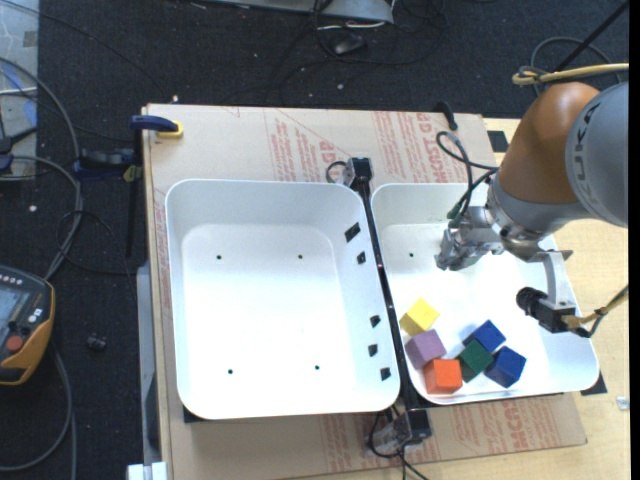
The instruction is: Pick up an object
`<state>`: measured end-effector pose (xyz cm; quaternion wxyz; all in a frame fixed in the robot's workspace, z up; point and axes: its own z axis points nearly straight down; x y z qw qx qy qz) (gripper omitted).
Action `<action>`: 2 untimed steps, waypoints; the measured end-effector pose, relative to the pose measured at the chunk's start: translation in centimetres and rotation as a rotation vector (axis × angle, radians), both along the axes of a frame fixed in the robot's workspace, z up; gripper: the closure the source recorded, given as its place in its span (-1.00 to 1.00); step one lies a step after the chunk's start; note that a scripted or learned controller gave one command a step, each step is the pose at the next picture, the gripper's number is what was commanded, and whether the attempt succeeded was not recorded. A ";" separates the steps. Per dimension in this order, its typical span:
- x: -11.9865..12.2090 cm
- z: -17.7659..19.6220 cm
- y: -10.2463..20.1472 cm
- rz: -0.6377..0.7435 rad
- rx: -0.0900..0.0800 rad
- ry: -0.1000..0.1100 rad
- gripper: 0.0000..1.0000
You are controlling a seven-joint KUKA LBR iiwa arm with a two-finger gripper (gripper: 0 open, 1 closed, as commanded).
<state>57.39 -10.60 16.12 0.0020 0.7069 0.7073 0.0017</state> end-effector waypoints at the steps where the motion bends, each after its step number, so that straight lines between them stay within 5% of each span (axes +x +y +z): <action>1: 0.8 4.5 0.0 0.000 0.000 0.001 1.00; 2: 0.8 10.6 -0.5 0.000 0.000 0.000 1.00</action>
